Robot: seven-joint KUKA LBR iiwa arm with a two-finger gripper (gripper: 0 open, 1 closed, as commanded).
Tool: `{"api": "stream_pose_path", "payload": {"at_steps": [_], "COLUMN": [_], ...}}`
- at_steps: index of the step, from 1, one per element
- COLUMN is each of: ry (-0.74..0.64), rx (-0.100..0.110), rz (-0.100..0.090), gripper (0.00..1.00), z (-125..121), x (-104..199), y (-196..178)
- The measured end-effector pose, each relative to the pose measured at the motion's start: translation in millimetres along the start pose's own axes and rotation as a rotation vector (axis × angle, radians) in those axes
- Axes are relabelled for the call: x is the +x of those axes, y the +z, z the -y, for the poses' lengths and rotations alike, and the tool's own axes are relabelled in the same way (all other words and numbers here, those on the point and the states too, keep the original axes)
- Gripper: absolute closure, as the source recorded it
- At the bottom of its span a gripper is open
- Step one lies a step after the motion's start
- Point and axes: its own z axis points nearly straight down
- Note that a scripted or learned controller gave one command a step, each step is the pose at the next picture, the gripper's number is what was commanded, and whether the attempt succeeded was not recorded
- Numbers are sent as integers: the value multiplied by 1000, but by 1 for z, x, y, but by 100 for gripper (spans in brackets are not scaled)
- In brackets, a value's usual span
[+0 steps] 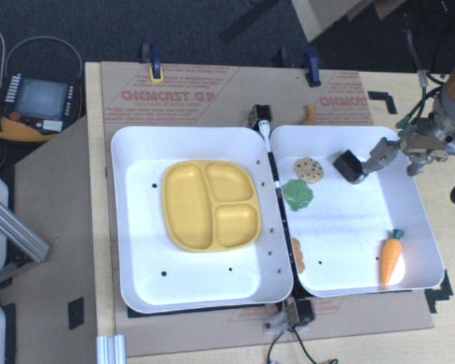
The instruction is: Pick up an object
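In the right bin [421, 203], at four o'clock, I see a carrot [391, 258]. It looks light and hard; I'd pinch its middle. My gripper [356, 167] waits at one o'clock.

We are looking at a robotics lab. The table [212, 97] is a board printed with a maker's name and held by blue clamps [155, 61]. Two white bins [136, 279] sit on it over dark carpet. A teach pendant [38, 101] with coiled cable lies at left, beside aluminium framing [11, 226].
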Motion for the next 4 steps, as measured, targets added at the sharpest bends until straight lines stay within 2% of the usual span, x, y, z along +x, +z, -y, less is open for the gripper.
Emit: {"api": "stream_pose_path", "payload": {"at_steps": [1, 2, 4], "ry": [-3, -2, -2], "rx": [-13, -6, -6], "rz": [2, 0, 0], "gripper": [0, 0, 0], "z": [-2, 8, -8], "x": [0, 2, -5], "y": [-7, 48, 149]}}
